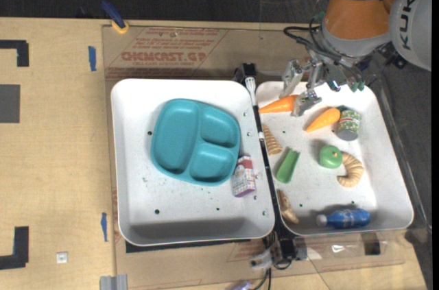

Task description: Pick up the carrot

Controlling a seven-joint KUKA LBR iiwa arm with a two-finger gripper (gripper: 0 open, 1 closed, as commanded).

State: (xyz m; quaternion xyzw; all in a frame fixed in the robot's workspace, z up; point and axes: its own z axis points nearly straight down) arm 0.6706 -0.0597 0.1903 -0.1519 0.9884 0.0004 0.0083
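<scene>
You see the gripper [306, 86] w/ fingers spread wide at right bin's [391, 145] far edge; carrot [278, 104] lies just left, long axis pointing left-right.

The gripper [306, 91] is covering one carrot's [277, 104] thick end; the arm [384, 1] is running off the frame's right edge.

Even overhead light, perhaps slightly soft
</scene>
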